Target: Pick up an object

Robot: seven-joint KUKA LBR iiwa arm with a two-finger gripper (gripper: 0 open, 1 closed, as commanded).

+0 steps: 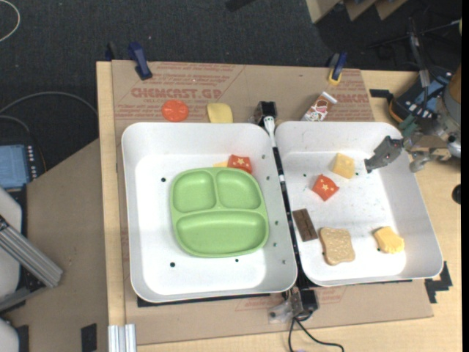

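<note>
Camera view: the gripper [387, 152] is seen near the right bin's [421, 218] far right edge, its state not discernible; a yellow block [344, 165] is placed just beside it, a red block [325, 188] nearer the bin's middle

Two bins [139, 196], one green tray [218, 213], two red cubes [325, 188].

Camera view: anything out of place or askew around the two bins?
Yes. Three items lie outside the bins on the cardboard behind them: an orange disc, a yellow piece and a small tilted packet. A brown bar rests against the bins' divide.
</note>
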